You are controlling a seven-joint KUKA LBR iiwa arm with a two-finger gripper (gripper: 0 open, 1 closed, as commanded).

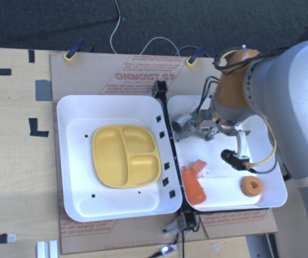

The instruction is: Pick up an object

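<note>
- Orange bottle (pixel 193 184) lies below-left of my gripper (pixel 188 127), long axis running toward the bin's (pixel 269 198) near edge.
- Gripper state: cannot tell.

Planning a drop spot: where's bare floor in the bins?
Left bin: bare strips around the yellow divided plate, widest along its near edge. Right bin: patch between orange bottle and donut. Crowded under the gripper.

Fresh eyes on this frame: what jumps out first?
The yellow tray sits mid left bin. The grey arm reaches in from the right, its hand over the right bin's upper left. An orange bottle lies by the divider, with an orange ring in the near right corner.
</note>
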